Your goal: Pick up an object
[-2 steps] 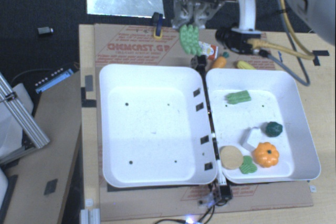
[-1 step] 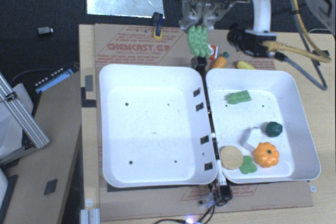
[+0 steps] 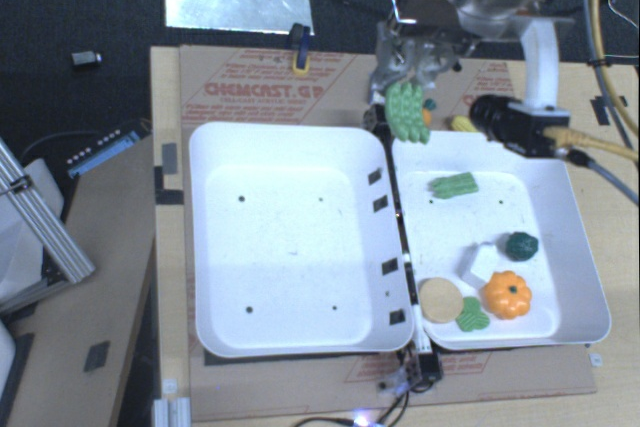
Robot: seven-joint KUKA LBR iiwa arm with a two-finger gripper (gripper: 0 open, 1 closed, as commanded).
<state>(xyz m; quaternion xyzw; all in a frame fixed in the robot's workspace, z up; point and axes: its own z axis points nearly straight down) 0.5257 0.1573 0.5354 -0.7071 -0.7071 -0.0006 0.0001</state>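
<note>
Above the white bins' [image 3: 290, 140] far edge, the gripper [image 3: 405, 90] hangs clamped on a green knobbly toy [image 3: 407, 113].

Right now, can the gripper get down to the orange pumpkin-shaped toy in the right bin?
Probably not at once: the gripper appears to hold a light green ridged toy between its fingers. Otherwise the orange pumpkin-shaped toy lies open from above, though a small green leafy piece sits close beside it.

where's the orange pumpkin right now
The orange pumpkin sits in the right bin, near its front right corner, between a dark green ball behind it and a tan round disc to its left.
</note>
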